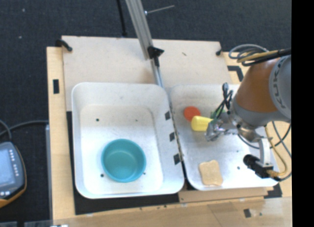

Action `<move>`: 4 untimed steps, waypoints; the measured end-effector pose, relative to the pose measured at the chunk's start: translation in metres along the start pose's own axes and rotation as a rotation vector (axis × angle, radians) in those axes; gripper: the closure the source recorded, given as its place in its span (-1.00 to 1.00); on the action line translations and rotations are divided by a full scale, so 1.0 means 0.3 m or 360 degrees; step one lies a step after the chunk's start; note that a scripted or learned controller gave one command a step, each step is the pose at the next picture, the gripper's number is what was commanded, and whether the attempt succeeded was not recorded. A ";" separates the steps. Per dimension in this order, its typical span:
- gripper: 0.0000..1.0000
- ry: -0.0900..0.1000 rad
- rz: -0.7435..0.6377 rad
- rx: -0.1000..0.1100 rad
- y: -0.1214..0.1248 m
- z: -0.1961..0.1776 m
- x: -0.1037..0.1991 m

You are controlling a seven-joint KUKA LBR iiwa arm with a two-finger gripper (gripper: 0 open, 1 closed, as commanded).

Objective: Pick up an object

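In the right bin (196, 96) a yellow block (199, 123) lies beside an orange ball (191, 112), the two touching. A tan, bread-like slice (210, 173) rests near the bin's front edge. My gripper (213, 131) is low in the right bin, right against the yellow block's right end. The arm's grey body and orange band (257, 91) rise behind it, covering the bin's right side. The camera view does not settle whether the yellow block is inside the gripper or just next to it.
The left bin (86, 98) holds a teal bowl (123, 160) at its front. A slanted metal pole (140, 19) stands behind the bins. Cables and a black connector (255, 164) hang by the arm at the right bin's right side.
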State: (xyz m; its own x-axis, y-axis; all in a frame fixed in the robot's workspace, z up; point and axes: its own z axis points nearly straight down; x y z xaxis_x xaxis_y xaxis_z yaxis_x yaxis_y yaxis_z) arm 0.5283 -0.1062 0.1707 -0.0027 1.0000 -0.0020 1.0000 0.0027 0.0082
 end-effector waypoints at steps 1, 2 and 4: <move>1.00 0.0000 0.0000 0.0009 0.002 -0.200 0.006; 1.00 0.0002 -0.0003 0.0006 0.008 -0.260 0.003; 1.00 0.0007 -0.0010 0.0008 -0.009 -0.289 0.394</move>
State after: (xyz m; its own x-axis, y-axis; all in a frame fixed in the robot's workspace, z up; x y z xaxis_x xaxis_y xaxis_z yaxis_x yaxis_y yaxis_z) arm 0.5244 0.0122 0.2570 -0.0087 1.0000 0.0022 1.0000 0.0087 0.0035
